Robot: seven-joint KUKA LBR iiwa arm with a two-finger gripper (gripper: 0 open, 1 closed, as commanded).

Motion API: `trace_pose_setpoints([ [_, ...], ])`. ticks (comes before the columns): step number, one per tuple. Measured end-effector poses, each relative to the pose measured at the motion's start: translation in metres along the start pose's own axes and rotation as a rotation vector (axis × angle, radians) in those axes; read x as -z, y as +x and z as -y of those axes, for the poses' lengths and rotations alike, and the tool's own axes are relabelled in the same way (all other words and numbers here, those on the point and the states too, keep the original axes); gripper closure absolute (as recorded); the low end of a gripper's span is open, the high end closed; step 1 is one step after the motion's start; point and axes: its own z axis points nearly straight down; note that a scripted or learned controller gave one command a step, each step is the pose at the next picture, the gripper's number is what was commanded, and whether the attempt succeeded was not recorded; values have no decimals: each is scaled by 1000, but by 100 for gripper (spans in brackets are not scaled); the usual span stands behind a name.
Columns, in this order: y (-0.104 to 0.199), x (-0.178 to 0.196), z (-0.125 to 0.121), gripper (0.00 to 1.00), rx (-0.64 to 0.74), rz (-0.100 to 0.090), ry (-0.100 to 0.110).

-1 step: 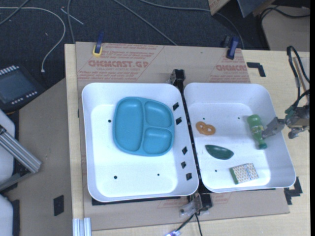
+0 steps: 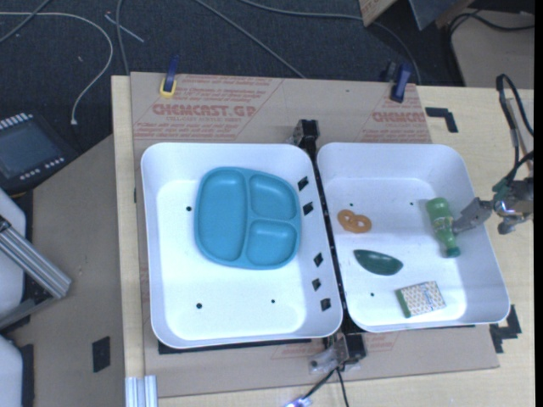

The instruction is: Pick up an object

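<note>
White plastic is making up both shallow bins, which are sitting side by side on a brown board printed with red lettering. The left bin (image 2: pixel 170 295) is holding a blue divided plate (image 2: pixel 248 217) with three compartments, lying flat towards the upper middle of the bin floor. The right bin (image 2: pixel 399 164) is holding four small things: a tan pretzel-shaped piece (image 2: pixel 354 221) near its left side, a dark green leaf-shaped piece (image 2: pixel 377 263) just below that, a speckled square block (image 2: pixel 421 298) near the lower edge, and a green bottle (image 2: pixel 441 224) lying on its side towards the right wall. The gripper (image 2: pixel 477 213) is reaching in from the right over the rim of the right bin, its grey tip sitting just beside the green bottle at the bottle's right flank. How wide it is standing is something I cannot tell from this slant, nor whether it is touching the bottle. Two clamps, one yellow-and-blue (image 2: pixel 170 79) and one blue (image 2: pixel 400 82), are gripping the far edge of the board.
</note>
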Motion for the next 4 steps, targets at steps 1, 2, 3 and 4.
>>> trace_pose_setpoints([
  [1, 2, -50, -10, 0, 1, -2, 4],
  [2, 8, -98, -2, 0, 0, -4, 6],
  [3, 9, -138, -2, 0, 0, -4, 4],
  [4, 9, -125, -3, 100, 0, -2, 0],
])
